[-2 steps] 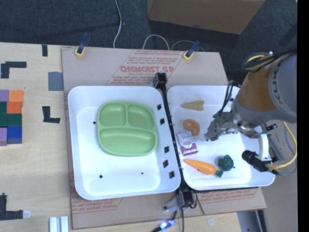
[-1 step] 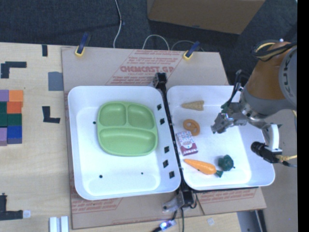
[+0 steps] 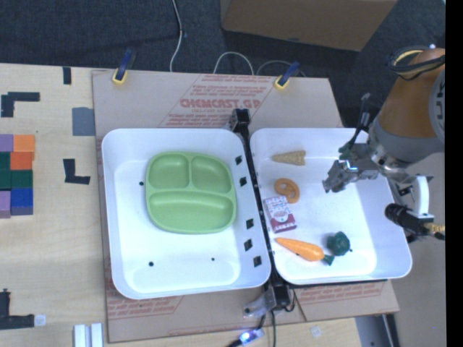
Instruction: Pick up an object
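Carrot (image 3: pixel 299 249) lying flat, long axis left-right, green top rightward, pincer (image 3: pixel 337 178) state unclear.

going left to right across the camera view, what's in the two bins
green divided plate → small red packet → pretzel → carrot → dark green toy → gripper

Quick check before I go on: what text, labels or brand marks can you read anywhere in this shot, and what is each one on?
"CHEMCAST GP": red print on the brown sheet under the bins, seen upside down; the last letters are uncertain.
More red print along that sheet's left and bottom edges: too small to read.
Small red-and-white packet in the right bin: printing blurred, unreadable.
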Controlling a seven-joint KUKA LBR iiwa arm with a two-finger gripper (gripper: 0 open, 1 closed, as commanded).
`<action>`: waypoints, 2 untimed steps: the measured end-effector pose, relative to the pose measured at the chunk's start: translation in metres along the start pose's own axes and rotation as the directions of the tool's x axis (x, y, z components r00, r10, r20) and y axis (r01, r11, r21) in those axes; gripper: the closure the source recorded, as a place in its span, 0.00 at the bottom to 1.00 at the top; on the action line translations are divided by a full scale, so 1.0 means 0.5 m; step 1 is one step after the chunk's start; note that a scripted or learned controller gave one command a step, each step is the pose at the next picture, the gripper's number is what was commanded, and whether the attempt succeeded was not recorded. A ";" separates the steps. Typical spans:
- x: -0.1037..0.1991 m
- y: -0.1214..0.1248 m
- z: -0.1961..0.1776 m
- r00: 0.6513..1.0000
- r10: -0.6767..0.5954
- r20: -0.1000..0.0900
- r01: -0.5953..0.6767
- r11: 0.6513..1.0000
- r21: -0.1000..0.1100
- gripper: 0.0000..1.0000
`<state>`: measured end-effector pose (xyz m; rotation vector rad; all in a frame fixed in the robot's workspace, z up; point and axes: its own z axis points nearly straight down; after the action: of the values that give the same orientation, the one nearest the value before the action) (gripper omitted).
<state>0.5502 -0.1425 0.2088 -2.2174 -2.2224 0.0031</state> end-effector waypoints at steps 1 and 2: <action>0.095 -0.006 -0.014 1.000 -0.005 -0.002 0.005 1.000 0.003 1.00; 0.190 -0.019 0.002 1.000 -0.003 -0.001 0.003 1.000 0.005 1.00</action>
<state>0.5404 -0.0474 0.2078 -2.2107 -2.2233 0.0079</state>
